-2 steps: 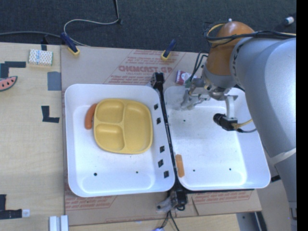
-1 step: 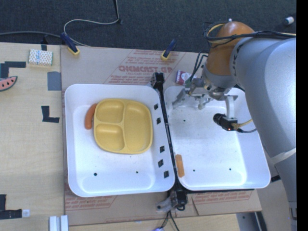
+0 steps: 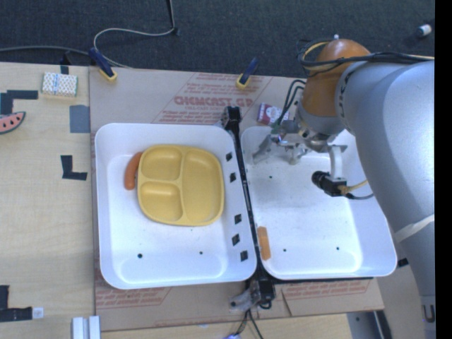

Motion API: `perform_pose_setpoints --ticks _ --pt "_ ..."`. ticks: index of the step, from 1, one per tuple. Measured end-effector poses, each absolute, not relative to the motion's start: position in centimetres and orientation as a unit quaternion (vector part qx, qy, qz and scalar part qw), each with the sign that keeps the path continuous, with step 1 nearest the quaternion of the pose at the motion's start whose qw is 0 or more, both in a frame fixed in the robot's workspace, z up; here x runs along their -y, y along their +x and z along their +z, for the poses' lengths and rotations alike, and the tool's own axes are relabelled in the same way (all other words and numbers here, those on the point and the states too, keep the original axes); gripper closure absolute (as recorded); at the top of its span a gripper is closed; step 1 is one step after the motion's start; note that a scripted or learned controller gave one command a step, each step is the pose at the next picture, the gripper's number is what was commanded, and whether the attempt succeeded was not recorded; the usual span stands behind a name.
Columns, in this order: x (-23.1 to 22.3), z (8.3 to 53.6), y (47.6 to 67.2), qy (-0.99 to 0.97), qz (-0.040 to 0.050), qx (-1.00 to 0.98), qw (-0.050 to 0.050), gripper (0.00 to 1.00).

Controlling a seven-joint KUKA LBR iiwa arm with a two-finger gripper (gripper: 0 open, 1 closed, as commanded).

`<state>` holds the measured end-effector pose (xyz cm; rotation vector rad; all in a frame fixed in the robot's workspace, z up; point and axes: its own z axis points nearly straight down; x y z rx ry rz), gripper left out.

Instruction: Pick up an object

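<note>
Nearest the camera, at the front of the bench, two white bins are sitting side by side on a sheet of brown cardboard (image 3: pixel 205 101). The right bin (image 3: pixel 332 253) is holding a small orange piece (image 3: pixel 263 242), shaped like a little stick, and it is lying right against the wall next to the other bin. The left bin (image 3: pixel 169 260) is holding a yellow plate (image 3: pixel 180 184) with three sections. The plate is lying flat in the middle of its bin. An orange sausage-shaped toy (image 3: pixel 131 171) is peeking out from the plate's left edge and touching it. Farther back, the big grey arm (image 3: pixel 392 133) is reaching in from the right over the right bin. Its gripper (image 3: pixel 289 147) is hanging over the far left part of that bin, well apart from the small orange piece. The pictures are not letting me tell if it is spread or pressed together. Nothing is showing in its grasp.
</note>
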<state>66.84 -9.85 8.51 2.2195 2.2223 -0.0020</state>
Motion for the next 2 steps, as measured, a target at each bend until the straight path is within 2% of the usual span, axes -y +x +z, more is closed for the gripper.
perform_pose_setpoints --ticks 1,2 --pt "9.8 9.5 66.9 0.706 -0.0003 -0.708 0.001 1.0" --pt "9.4 8.5 66.8 0.707 -0.001 -0.707 0.0 1.0"
